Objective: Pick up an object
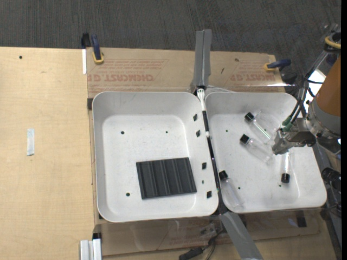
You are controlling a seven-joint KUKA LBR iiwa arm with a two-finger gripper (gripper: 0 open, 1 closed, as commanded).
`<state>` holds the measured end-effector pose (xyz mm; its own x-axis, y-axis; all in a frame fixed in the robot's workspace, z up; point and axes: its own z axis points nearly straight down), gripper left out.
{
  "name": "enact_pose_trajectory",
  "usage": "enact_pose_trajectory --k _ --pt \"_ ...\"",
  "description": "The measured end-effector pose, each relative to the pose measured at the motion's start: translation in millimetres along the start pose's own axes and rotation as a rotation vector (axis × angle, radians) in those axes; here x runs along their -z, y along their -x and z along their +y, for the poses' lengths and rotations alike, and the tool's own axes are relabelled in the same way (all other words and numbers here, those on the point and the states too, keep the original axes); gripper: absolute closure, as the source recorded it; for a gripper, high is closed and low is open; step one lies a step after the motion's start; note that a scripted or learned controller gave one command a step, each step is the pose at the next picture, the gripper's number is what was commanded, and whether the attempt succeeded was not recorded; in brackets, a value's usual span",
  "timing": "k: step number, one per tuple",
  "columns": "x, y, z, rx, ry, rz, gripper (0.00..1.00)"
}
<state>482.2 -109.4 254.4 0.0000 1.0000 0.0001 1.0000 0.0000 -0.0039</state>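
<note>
My gripper (281, 146) hangs low over the right part of the right bin (303, 199), reaching in from the right edge. Several clear vials with black caps lie in that bin. One vial (254, 121) lies up and left of the gripper. A second vial (250, 144) lies just to its left, with the clear end near the gripper's tip. A third vial (284, 173) lies just below the gripper. Another vial (226, 183) lies against the bin's left wall. I see nothing held in the gripper.
A dark ribbed rectangular block (165, 177) lies flat in the left bin (108, 118), toward its front. A grey bar (203, 64) runs between the bins at the back. Clamps (96, 50) hold cardboard behind the bins. Cables hang by the arm at the right.
</note>
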Motion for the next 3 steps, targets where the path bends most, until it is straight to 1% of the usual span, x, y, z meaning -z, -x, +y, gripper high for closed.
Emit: enact_pose_trajectory --k 1,2,3 --pt "-138.4 60.0 26.7 0.034 0.001 0.001 0.0" --pt "-162.2 106.3 17.5 0.277 0.004 0.009 0.0" --pt "-153.4 106.2 17.7 0.275 0.005 0.009 1.0"
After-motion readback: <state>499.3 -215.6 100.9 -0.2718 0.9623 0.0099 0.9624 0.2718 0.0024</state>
